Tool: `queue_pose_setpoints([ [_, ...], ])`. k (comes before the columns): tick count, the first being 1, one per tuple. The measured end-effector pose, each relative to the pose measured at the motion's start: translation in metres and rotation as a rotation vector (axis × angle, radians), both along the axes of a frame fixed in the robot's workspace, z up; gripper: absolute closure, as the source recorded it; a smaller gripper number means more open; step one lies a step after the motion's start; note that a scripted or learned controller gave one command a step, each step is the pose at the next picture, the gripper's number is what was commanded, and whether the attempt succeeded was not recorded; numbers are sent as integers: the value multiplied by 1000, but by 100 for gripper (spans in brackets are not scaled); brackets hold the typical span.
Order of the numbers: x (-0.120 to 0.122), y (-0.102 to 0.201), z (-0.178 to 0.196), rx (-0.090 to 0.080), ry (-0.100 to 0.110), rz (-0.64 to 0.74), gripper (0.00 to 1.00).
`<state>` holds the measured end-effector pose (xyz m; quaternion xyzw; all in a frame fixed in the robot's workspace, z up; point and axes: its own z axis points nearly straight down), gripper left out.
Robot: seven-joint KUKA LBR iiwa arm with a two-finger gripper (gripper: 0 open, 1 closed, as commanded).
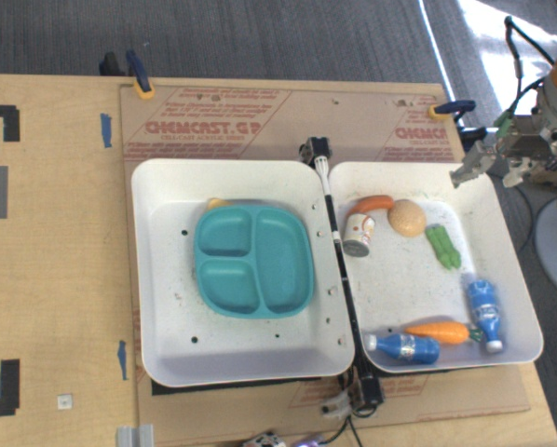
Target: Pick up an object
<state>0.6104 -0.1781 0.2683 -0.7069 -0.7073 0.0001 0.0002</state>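
We see two shallow white bins side by side on a cardboard-covered bench. The left bin (157, 277) holds a teal divided plate (254, 260), three compartments, lying flat near the bin's middle. A small yellow-orange edge (214, 202) peeks out from behind the plate's far rim; we cannot tell what it is.

The right bin (516, 277) holds the loose things:
- a tan, egg-like ball (407, 218) at the far side
- a red-orange sausage shape (371, 203) just left of the ball, nearly touching it
- a small can (358, 235) with a white and brown label, tilted, just beside the centre divider, under the sausage
- a green pod (443, 247), lying aslant, right of the ball and apart from it
- a blue bottle (484, 314) near the right wall, cap toward the near corner
- a toy carrot (441, 331) lying crosswise near the front wall
- a second blue bottle (404, 347) along the front wall, touching or almost touching the carrot

The gripper (471, 166) hangs at the far right corner of the right bin, over its rim rather than over the contents. The arm's body is cut by the picture's right edge. The view there is cluttered with cables and bright floor, so we cannot tell how the claw is set. Nothing appears to be between its tips; all the objects lie in the bin, well apart from it.

Blue clamps (141, 74) pin the cardboard's far corners.
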Motion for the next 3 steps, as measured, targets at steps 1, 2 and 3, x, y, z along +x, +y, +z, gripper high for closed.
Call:
queue_pose_setpoints([
  [1,-72,-21,-179,0,-1,153,0],
  [2,-105,-37,-181,11,-10,361,0],
  [3,-104,-42,-170,-2,-15,356,100],
])
